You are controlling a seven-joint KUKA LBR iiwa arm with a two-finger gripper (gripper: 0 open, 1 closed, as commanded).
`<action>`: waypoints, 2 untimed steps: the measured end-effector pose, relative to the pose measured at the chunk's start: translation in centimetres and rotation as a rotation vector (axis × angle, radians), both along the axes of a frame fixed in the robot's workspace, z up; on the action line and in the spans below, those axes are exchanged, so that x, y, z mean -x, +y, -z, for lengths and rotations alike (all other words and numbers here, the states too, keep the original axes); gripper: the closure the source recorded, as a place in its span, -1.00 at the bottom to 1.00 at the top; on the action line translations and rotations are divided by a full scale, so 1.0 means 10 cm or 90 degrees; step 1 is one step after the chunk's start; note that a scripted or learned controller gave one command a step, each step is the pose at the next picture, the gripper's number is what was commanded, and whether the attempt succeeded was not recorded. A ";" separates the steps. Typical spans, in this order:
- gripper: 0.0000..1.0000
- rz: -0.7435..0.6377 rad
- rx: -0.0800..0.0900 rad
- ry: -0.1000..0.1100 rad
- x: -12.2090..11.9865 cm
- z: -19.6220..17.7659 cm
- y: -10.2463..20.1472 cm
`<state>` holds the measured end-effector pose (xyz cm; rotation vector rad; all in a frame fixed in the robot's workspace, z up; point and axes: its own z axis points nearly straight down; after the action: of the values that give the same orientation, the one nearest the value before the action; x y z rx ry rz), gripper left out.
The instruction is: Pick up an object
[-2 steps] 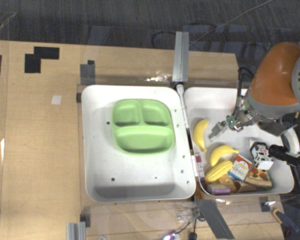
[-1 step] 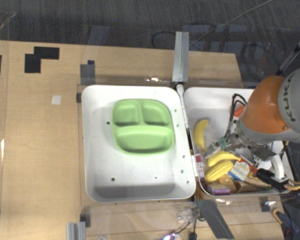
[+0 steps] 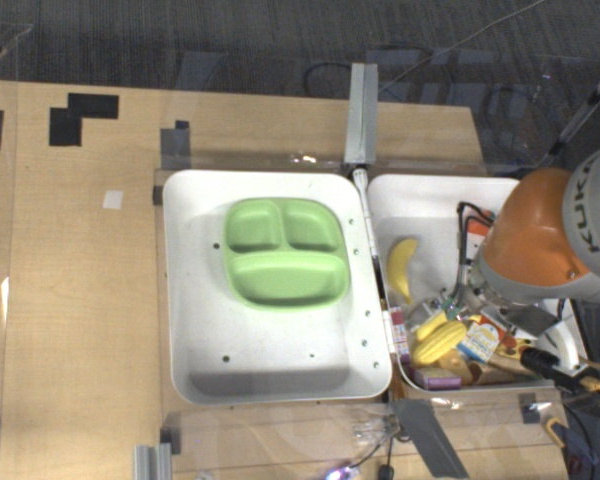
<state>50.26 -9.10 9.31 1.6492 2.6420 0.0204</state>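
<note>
The right bin (image 3: pixel 430 200) holds a yellow banana (image 3: pixel 402 265) near its left wall and a heap of small items at its front: a yellow corn-like piece (image 3: pixel 438 341), a blue and white packet (image 3: pixel 477 344), a purple item (image 3: pixel 439 379). The arm, with its orange band (image 3: pixel 532 232), hangs over the right half of this bin. My gripper (image 3: pixel 462 306) reaches down just above the heap, right of the banana. The arm's body hides most of it. Nothing can be seen held.
The left bin (image 3: pixel 190 298) carries a green divided plate (image 3: pixel 284 250) in its upper middle. A metal divider post (image 3: pixel 360 113) stands behind the gap between the bins. Cables run along the right bin's far right side. Wooden bench surface (image 3: pixel 70 298) lies to the left.
</note>
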 end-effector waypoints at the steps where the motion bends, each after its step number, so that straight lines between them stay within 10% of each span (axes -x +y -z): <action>1: 1.00 -0.002 -0.005 0.002 -0.01 -0.10 0.04; 2: -1.00 -0.002 -0.005 0.002 -0.01 -0.10 0.04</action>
<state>50.32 -8.66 10.30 1.6489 2.6501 0.0275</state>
